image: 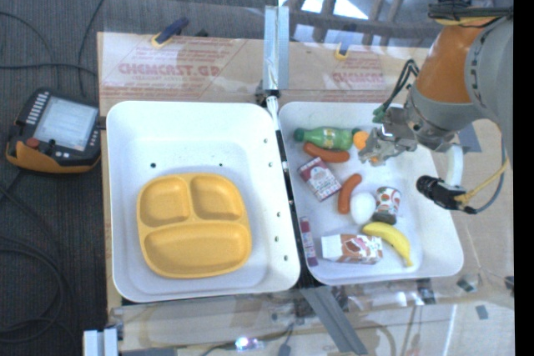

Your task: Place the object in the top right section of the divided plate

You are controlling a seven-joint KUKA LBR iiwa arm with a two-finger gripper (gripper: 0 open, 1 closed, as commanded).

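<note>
Yellow divided plate (193, 224) alone; food crowding gripper (377, 147) in right bin (442, 250).

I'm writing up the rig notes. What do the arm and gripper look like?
The arm is thick, rounded and grey, with a broad orange band above the wrist. Thin black cables run along it. The gripper is a small grey metal piece at its tip.
</note>
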